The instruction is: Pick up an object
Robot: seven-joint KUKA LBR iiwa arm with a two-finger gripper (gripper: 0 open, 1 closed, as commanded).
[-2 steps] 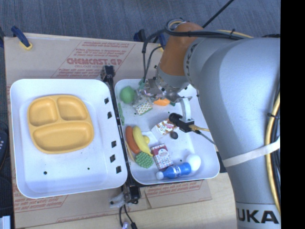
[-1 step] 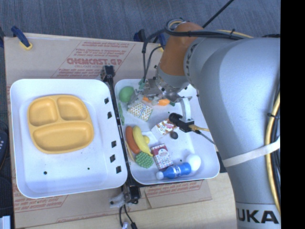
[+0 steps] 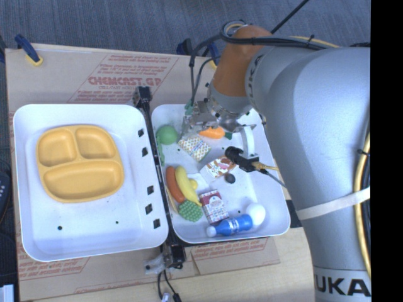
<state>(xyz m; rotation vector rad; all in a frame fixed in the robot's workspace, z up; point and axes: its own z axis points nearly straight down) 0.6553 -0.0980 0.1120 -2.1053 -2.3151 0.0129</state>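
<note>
At the far left corner of the table, a blue clamp [image 3: 28, 49] sits on the edge of a cardboard sheet [image 3: 94, 74] printed with red lettering, and both white bins rest on that sheet. We come first to the left bin [image 3: 38, 231], which carries a yellow divided plate [image 3: 79, 162] with three wells, lying toward its far side. A row of black clips [image 3: 149, 189] runs along the seam where the two bins meet.

Past the seam, the right bin [image 3: 189, 233] holds the loose things that could be picked. A green ball [image 3: 167, 134] lies in its far-left corner. Nearer to us, a red sausage [image 3: 172, 184] and a yellow banana [image 3: 186, 182] lie side by side, touching, with a green bumpy piece [image 3: 190, 211] at their near end. Just right of the ball is a patterned packet [image 3: 194, 147], and an orange carrot [image 3: 212, 132] lies just beyond it to the right. A red-and-white wrapper [image 3: 219, 167] lies near the middle of the bin. A red carton [image 3: 214, 206] sits just beside the green bumpy piece, and a blue bottle [image 3: 234, 224] lies on its side along the near wall, with a white round thing [image 3: 256, 214] at its right end.

From the right, the grey arm [image 3: 315, 137] with its orange band [image 3: 234, 68] reaches over the far part of this bin. The jaws hang close over the carrot and the packet. We cannot tell whether they are spread or pressed together, or whether they touch either thing.
</note>
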